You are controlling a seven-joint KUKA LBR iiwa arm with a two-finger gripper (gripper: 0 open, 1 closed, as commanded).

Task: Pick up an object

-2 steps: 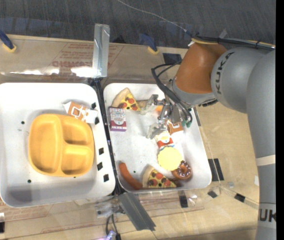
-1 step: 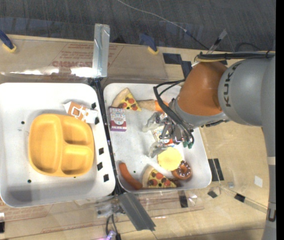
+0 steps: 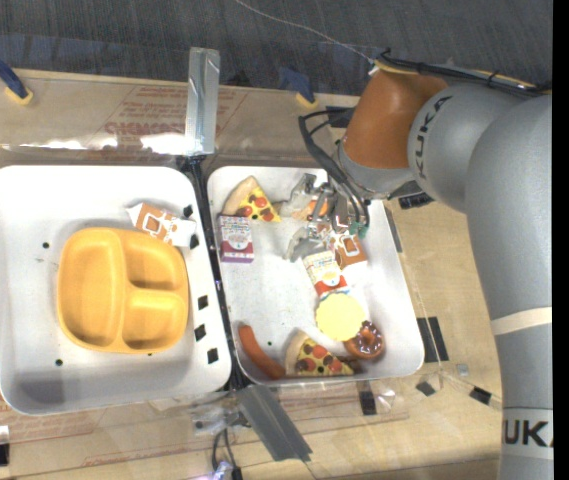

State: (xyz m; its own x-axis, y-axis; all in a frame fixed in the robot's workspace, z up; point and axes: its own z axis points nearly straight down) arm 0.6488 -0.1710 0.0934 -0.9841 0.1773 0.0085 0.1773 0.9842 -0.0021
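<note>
We saw the grey arm [image 3: 484,198] reach in from the right, its orange band [image 3: 389,118] above the far edge of the right bin [image 3: 404,308]. The gripper [image 3: 316,230] hung low over the far half of that bin, just beside a small packet with an orange and white label [image 3: 326,271]. The metal parts blurred together there, so we could not tell how the claw stood, and we could not make out anything caught in it.

The right bin carried most of the objects. A pizza slice [image 3: 251,200] lay near its far left corner, and a small red and white box [image 3: 236,238] lay just beside it along the left wall. A small brown piece [image 3: 353,252] sat near the gripper, toward the right wall. Nearer the front, a pale yellow disc [image 3: 340,316] lay just beside the packet, and a brown doughnut [image 3: 368,342] touched the disc on its front right side. A red sausage [image 3: 257,352] lay along the front left corner, and a second pizza slice [image 3: 314,356] lay against the front wall, between the sausage and the doughnut.

The left bin [image 3: 14,368] held a yellow divided tray [image 3: 122,290] near its middle. An orange and white carton [image 3: 162,226] lay at the tray's far right corner, close to the bin's right wall; whether it touched the tray we could not tell.

Both bins sat side by side on a wooden bench [image 3: 444,258].
</note>
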